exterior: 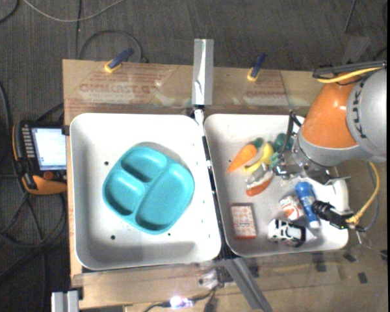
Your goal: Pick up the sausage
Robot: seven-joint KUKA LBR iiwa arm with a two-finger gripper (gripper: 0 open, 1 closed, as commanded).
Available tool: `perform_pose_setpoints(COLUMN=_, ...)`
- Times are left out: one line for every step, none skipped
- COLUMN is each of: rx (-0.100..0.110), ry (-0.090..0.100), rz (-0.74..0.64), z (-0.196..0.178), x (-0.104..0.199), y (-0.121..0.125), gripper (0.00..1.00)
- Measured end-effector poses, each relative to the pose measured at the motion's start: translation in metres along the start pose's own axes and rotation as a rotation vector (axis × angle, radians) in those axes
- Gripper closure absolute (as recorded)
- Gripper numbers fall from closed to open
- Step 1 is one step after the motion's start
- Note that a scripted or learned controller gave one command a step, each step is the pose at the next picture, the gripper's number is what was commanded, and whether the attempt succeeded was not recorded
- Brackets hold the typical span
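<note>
Your arm's hand [281, 168] is hovering just beside the sausage [259, 186] below it; grip width, you cannot tell. Next: descending squarely onto it.

Floor [45, 38]: dark grey carpet on all sides of the bench, far left of and above the claw.
Cables [52, 5]: thin loops across the carpet, up and left of the claw.
Bench [130, 86]: brown board, with two clamps on its far edge.
Light: even, with soft shadows.
</note>
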State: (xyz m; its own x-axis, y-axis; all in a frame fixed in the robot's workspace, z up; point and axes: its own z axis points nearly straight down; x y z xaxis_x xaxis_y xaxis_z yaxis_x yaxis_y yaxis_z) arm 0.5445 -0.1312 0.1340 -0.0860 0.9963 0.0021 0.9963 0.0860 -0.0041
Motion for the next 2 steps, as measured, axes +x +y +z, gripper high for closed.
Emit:
perform_pose_setpoints(rx=-0.013, ry=-0.005, rz=-0.006, z=0.0431, x=-0.0139, y=0.0258, gripper=0.0)
perform_pose_setpoints(rx=-0.014, ry=-0.005, rz=-0.006, z=0.0431, x=-0.0139, y=0.026, gripper=0.0)
